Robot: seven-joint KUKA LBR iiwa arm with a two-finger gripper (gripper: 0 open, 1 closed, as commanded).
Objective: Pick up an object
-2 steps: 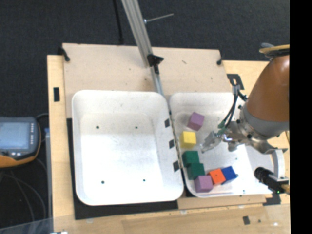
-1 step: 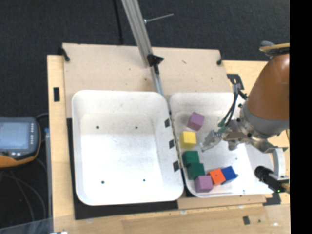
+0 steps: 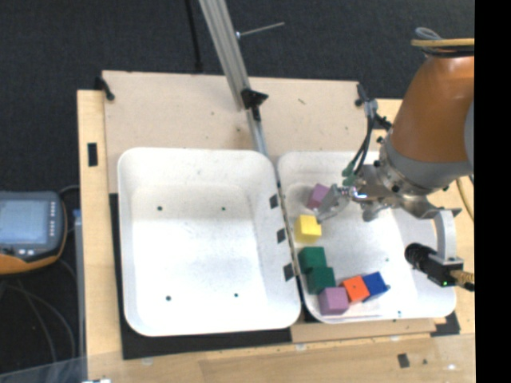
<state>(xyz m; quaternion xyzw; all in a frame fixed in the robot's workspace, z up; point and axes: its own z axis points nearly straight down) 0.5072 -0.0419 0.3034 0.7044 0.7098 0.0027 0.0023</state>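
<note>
My gripper (image 3: 335,203) reaches into the right bin (image 3: 399,238) from the right, low over its upper left part. A purple block (image 3: 319,194) lies right at the fingertips, touching or nearly so. Just below it sits a yellow block (image 3: 309,227). Further down are two green blocks (image 3: 317,267), and along the bin's front edge a purple block (image 3: 334,299), an orange block (image 3: 356,289) and a blue block (image 3: 374,283). Nothing shows between the fingers.
The left bin (image 3: 200,238) stands beside the right one. A slanted metal rail (image 3: 231,54) comes down to the gap between the bins. The arm's orange band (image 3: 435,102) hangs over the right bin's far corner. A black fixture (image 3: 427,263) sits at the right rim.
</note>
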